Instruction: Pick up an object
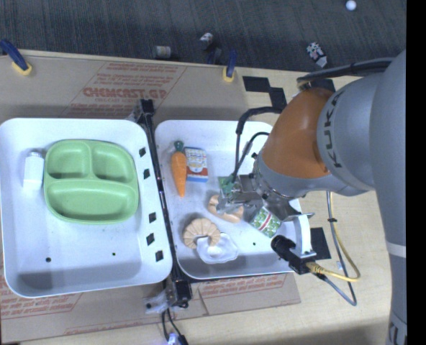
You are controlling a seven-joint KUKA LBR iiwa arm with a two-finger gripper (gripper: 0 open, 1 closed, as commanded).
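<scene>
The gripper is low in the right bin, right of the carrot (finger state I cannot tell); it should close only when centred on the item beneath

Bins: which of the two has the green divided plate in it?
The left bin. It holds the green divided plate; the right bin holds the carrot, a small carton and other items, with the tool over it.
</scene>
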